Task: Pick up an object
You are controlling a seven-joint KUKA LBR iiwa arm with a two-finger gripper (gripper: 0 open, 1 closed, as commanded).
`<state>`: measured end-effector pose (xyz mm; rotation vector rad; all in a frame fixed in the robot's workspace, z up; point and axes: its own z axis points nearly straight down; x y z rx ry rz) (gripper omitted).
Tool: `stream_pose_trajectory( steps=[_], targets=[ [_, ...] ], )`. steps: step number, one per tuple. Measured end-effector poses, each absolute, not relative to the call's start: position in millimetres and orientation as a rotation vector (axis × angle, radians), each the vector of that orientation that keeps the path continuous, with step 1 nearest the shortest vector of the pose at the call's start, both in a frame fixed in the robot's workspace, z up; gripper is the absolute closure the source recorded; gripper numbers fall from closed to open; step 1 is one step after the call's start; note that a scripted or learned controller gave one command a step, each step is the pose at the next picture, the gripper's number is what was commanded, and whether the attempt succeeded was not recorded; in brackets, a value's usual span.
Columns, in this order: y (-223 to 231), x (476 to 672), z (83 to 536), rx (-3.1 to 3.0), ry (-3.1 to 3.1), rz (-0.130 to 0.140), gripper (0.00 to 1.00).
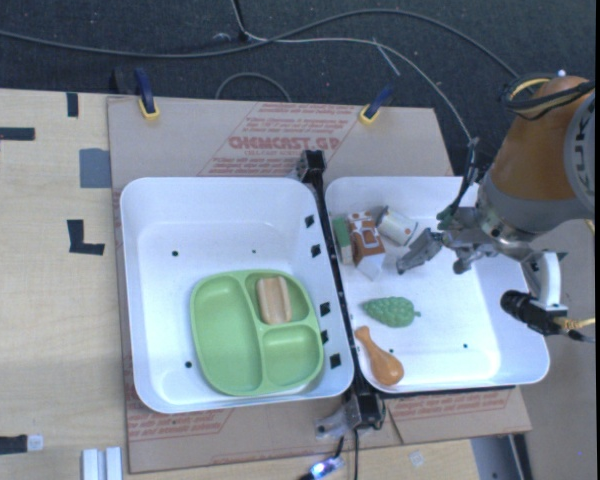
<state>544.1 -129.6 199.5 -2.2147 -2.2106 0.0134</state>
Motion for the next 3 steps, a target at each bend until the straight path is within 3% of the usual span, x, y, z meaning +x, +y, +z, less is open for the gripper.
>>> stream_pose_trajectory(
  steps=[1, 3],
  targets=[
    [-129.4, 547.0, 206.0, -2.218, -2.221, 0.002, 0.00],
    [-128.4, 540.8, 87.6, -2.217, -2.219, 0.006, 0.00]
  ],
)
